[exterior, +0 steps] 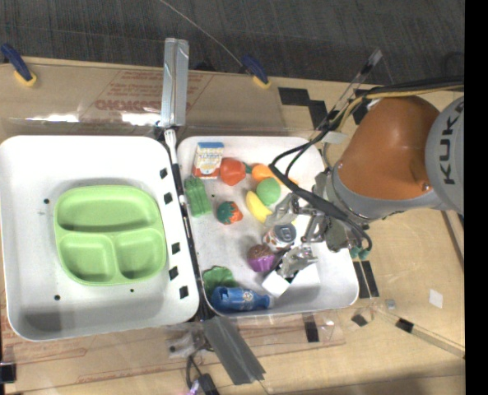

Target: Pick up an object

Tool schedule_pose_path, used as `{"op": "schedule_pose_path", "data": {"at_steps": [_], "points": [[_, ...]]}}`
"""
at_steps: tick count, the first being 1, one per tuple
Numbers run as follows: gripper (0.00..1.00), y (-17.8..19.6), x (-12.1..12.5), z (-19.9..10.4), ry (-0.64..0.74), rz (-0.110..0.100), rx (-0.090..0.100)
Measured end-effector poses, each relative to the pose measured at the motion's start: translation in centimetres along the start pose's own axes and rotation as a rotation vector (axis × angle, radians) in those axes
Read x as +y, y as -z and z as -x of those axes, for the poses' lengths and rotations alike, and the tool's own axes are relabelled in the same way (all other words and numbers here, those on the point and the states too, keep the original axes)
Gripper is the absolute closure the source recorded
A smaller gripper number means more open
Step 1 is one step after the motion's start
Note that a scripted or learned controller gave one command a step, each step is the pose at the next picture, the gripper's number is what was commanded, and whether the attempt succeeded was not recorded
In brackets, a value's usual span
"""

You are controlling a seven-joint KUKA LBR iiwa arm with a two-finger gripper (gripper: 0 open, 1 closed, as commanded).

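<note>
My gripper (286, 260) hangs low over the right bin (336, 290), near its middle, and from this angle I cannot tell how it stands or whether it has anything. Just beside it, to the left, lies a purple toy (262, 258), and a small white block (276, 284) sits right under my wrist gear. Along the near wall lie a blue bottle (242, 299) and a dark green piece (217, 276). Further back I see a yellow banana (258, 206), a green ball (268, 191), an orange piece (262, 171), a red tomato (232, 171), a strawberry (228, 212), a green ridged piece (197, 196) and a small carton (208, 159). The left bin (21, 245) carries a green tray (109, 234).
</note>
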State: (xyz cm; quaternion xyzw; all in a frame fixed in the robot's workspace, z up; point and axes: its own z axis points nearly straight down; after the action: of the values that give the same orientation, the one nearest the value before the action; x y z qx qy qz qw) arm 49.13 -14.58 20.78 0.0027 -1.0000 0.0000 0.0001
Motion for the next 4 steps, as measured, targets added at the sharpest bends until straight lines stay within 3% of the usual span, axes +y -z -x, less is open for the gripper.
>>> {"op": "schedule_pose_path", "data": {"at_steps": [1, 2, 3, 4], "points": [[0.00, -11.2, 2.6, 3.0, 0.174, 0.003, 0.002], [0.00, -11.5, 2.0, 14.2, 0.043, 0.001, -0.002], [1.00, -10.4, 2.2, 14.3, 0.050, 0.000, -0.005], [1.00, -1.0, 10.2, 16.9, 0.134, 0.001, -0.012]]}}
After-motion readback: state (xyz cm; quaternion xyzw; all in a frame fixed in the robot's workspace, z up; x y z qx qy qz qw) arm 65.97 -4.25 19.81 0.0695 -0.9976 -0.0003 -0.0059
